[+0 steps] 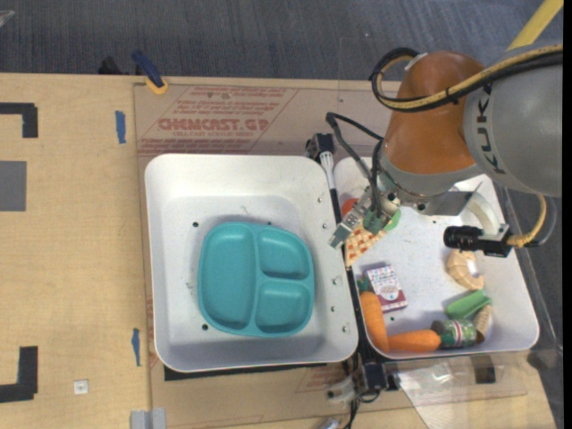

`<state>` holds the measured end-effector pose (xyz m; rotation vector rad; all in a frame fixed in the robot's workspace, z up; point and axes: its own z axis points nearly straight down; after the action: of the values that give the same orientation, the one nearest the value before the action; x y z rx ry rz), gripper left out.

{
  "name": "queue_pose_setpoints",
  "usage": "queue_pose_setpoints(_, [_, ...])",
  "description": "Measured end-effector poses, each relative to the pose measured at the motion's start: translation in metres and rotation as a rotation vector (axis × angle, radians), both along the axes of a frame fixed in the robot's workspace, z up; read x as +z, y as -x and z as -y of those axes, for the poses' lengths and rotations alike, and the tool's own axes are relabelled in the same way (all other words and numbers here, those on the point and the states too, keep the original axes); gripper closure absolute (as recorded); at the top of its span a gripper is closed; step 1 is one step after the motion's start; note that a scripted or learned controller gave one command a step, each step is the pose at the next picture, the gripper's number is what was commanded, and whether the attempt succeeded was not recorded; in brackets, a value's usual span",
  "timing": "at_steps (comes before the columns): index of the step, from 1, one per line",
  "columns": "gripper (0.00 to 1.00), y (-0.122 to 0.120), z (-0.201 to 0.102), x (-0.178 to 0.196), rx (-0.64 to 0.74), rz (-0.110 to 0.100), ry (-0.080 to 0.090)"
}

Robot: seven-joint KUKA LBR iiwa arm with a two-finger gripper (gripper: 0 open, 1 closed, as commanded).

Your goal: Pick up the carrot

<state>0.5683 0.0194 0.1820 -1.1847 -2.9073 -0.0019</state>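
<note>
The carrot (413, 340), orange with a green leafy end, lies flat along the front wall of the right bin (518, 329). A second orange, elongated piece (372, 318) stands against that bin's left wall, touching the carrot's tip. My gripper (368, 220) hangs under the orange wrist band at the back left of the right bin, over a pizza slice (360, 242). It is well behind the carrot and apart from it. The wrist hides much of the gripper.
A small pink box (386, 286) lies between the pizza slice and the carrot. A pale bread piece (465, 271) and a green vegetable (469, 305) sit at the right. The left bin (170, 195) holds a teal divided plate (255, 277).
</note>
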Motion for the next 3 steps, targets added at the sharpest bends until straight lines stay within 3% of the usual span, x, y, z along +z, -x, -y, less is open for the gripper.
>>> queue_pose_setpoints(1, [0.0, -0.001, 0.002, 0.002, -0.003, 0.003, 0.001])
queue_pose_setpoints(2, [0.0, 0.02, 0.093, 0.003, 0.226, 0.003, 0.003])
queue_pose_setpoints(3, [0.0, 0.064, 0.029, 0.001, 0.197, 0.001, -0.002])
